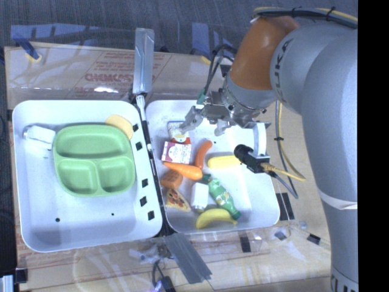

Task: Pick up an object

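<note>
My gripper (205,123) hangs over the back of the right bin (264,193), open, with nothing between its fingers. Just below and in front of it lie a red and white carton (177,151), an orange-red sausage (203,152) and a pale yellow piece (223,161). Closer to the front are a carrot (183,171), a green bottle (222,197), a banana (214,218), a pizza slice (175,199) and a small white block (200,194). The arm's wrist hides the bin's back right corner.
The left bin (36,224) holds a green divided tray (94,160), a yellow round piece (121,125) behind it and a white item (40,134) at its back left. A ridge with black clips (148,181) separates the bins.
</note>
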Controlling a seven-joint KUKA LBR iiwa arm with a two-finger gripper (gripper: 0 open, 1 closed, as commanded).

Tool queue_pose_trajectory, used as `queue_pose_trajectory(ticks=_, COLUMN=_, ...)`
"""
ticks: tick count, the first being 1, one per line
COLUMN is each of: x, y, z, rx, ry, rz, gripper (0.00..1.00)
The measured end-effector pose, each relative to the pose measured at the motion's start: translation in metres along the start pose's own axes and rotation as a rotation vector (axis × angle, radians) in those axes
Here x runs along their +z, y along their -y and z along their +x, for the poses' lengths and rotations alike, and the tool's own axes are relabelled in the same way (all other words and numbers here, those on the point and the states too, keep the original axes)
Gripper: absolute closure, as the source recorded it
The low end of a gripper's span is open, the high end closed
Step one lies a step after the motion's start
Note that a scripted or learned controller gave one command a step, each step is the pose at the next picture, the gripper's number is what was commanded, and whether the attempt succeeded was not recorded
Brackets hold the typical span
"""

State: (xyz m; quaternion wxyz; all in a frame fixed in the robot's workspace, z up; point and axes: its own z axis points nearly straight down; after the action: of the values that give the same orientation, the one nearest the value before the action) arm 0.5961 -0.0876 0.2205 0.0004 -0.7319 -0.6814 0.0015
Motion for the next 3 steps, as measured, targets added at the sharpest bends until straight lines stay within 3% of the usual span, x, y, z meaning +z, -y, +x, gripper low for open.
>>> queue_pose_trajectory(ticks=1, x=0.1, y=0.028, z=-0.06, rx=-0.049, ry=-0.003, rz=-0.004, gripper=0.0)
queue_pose_trajectory(ticks=2, x=0.13, y=0.042, z=-0.014, rx=-0.025, ry=-0.002, rz=0.002, gripper=0.0)
queue_pose_trajectory(ticks=3, x=0.13, y=-0.003, z=-0.009, rx=0.126, ry=-0.001, rz=0.003, gripper=0.0)
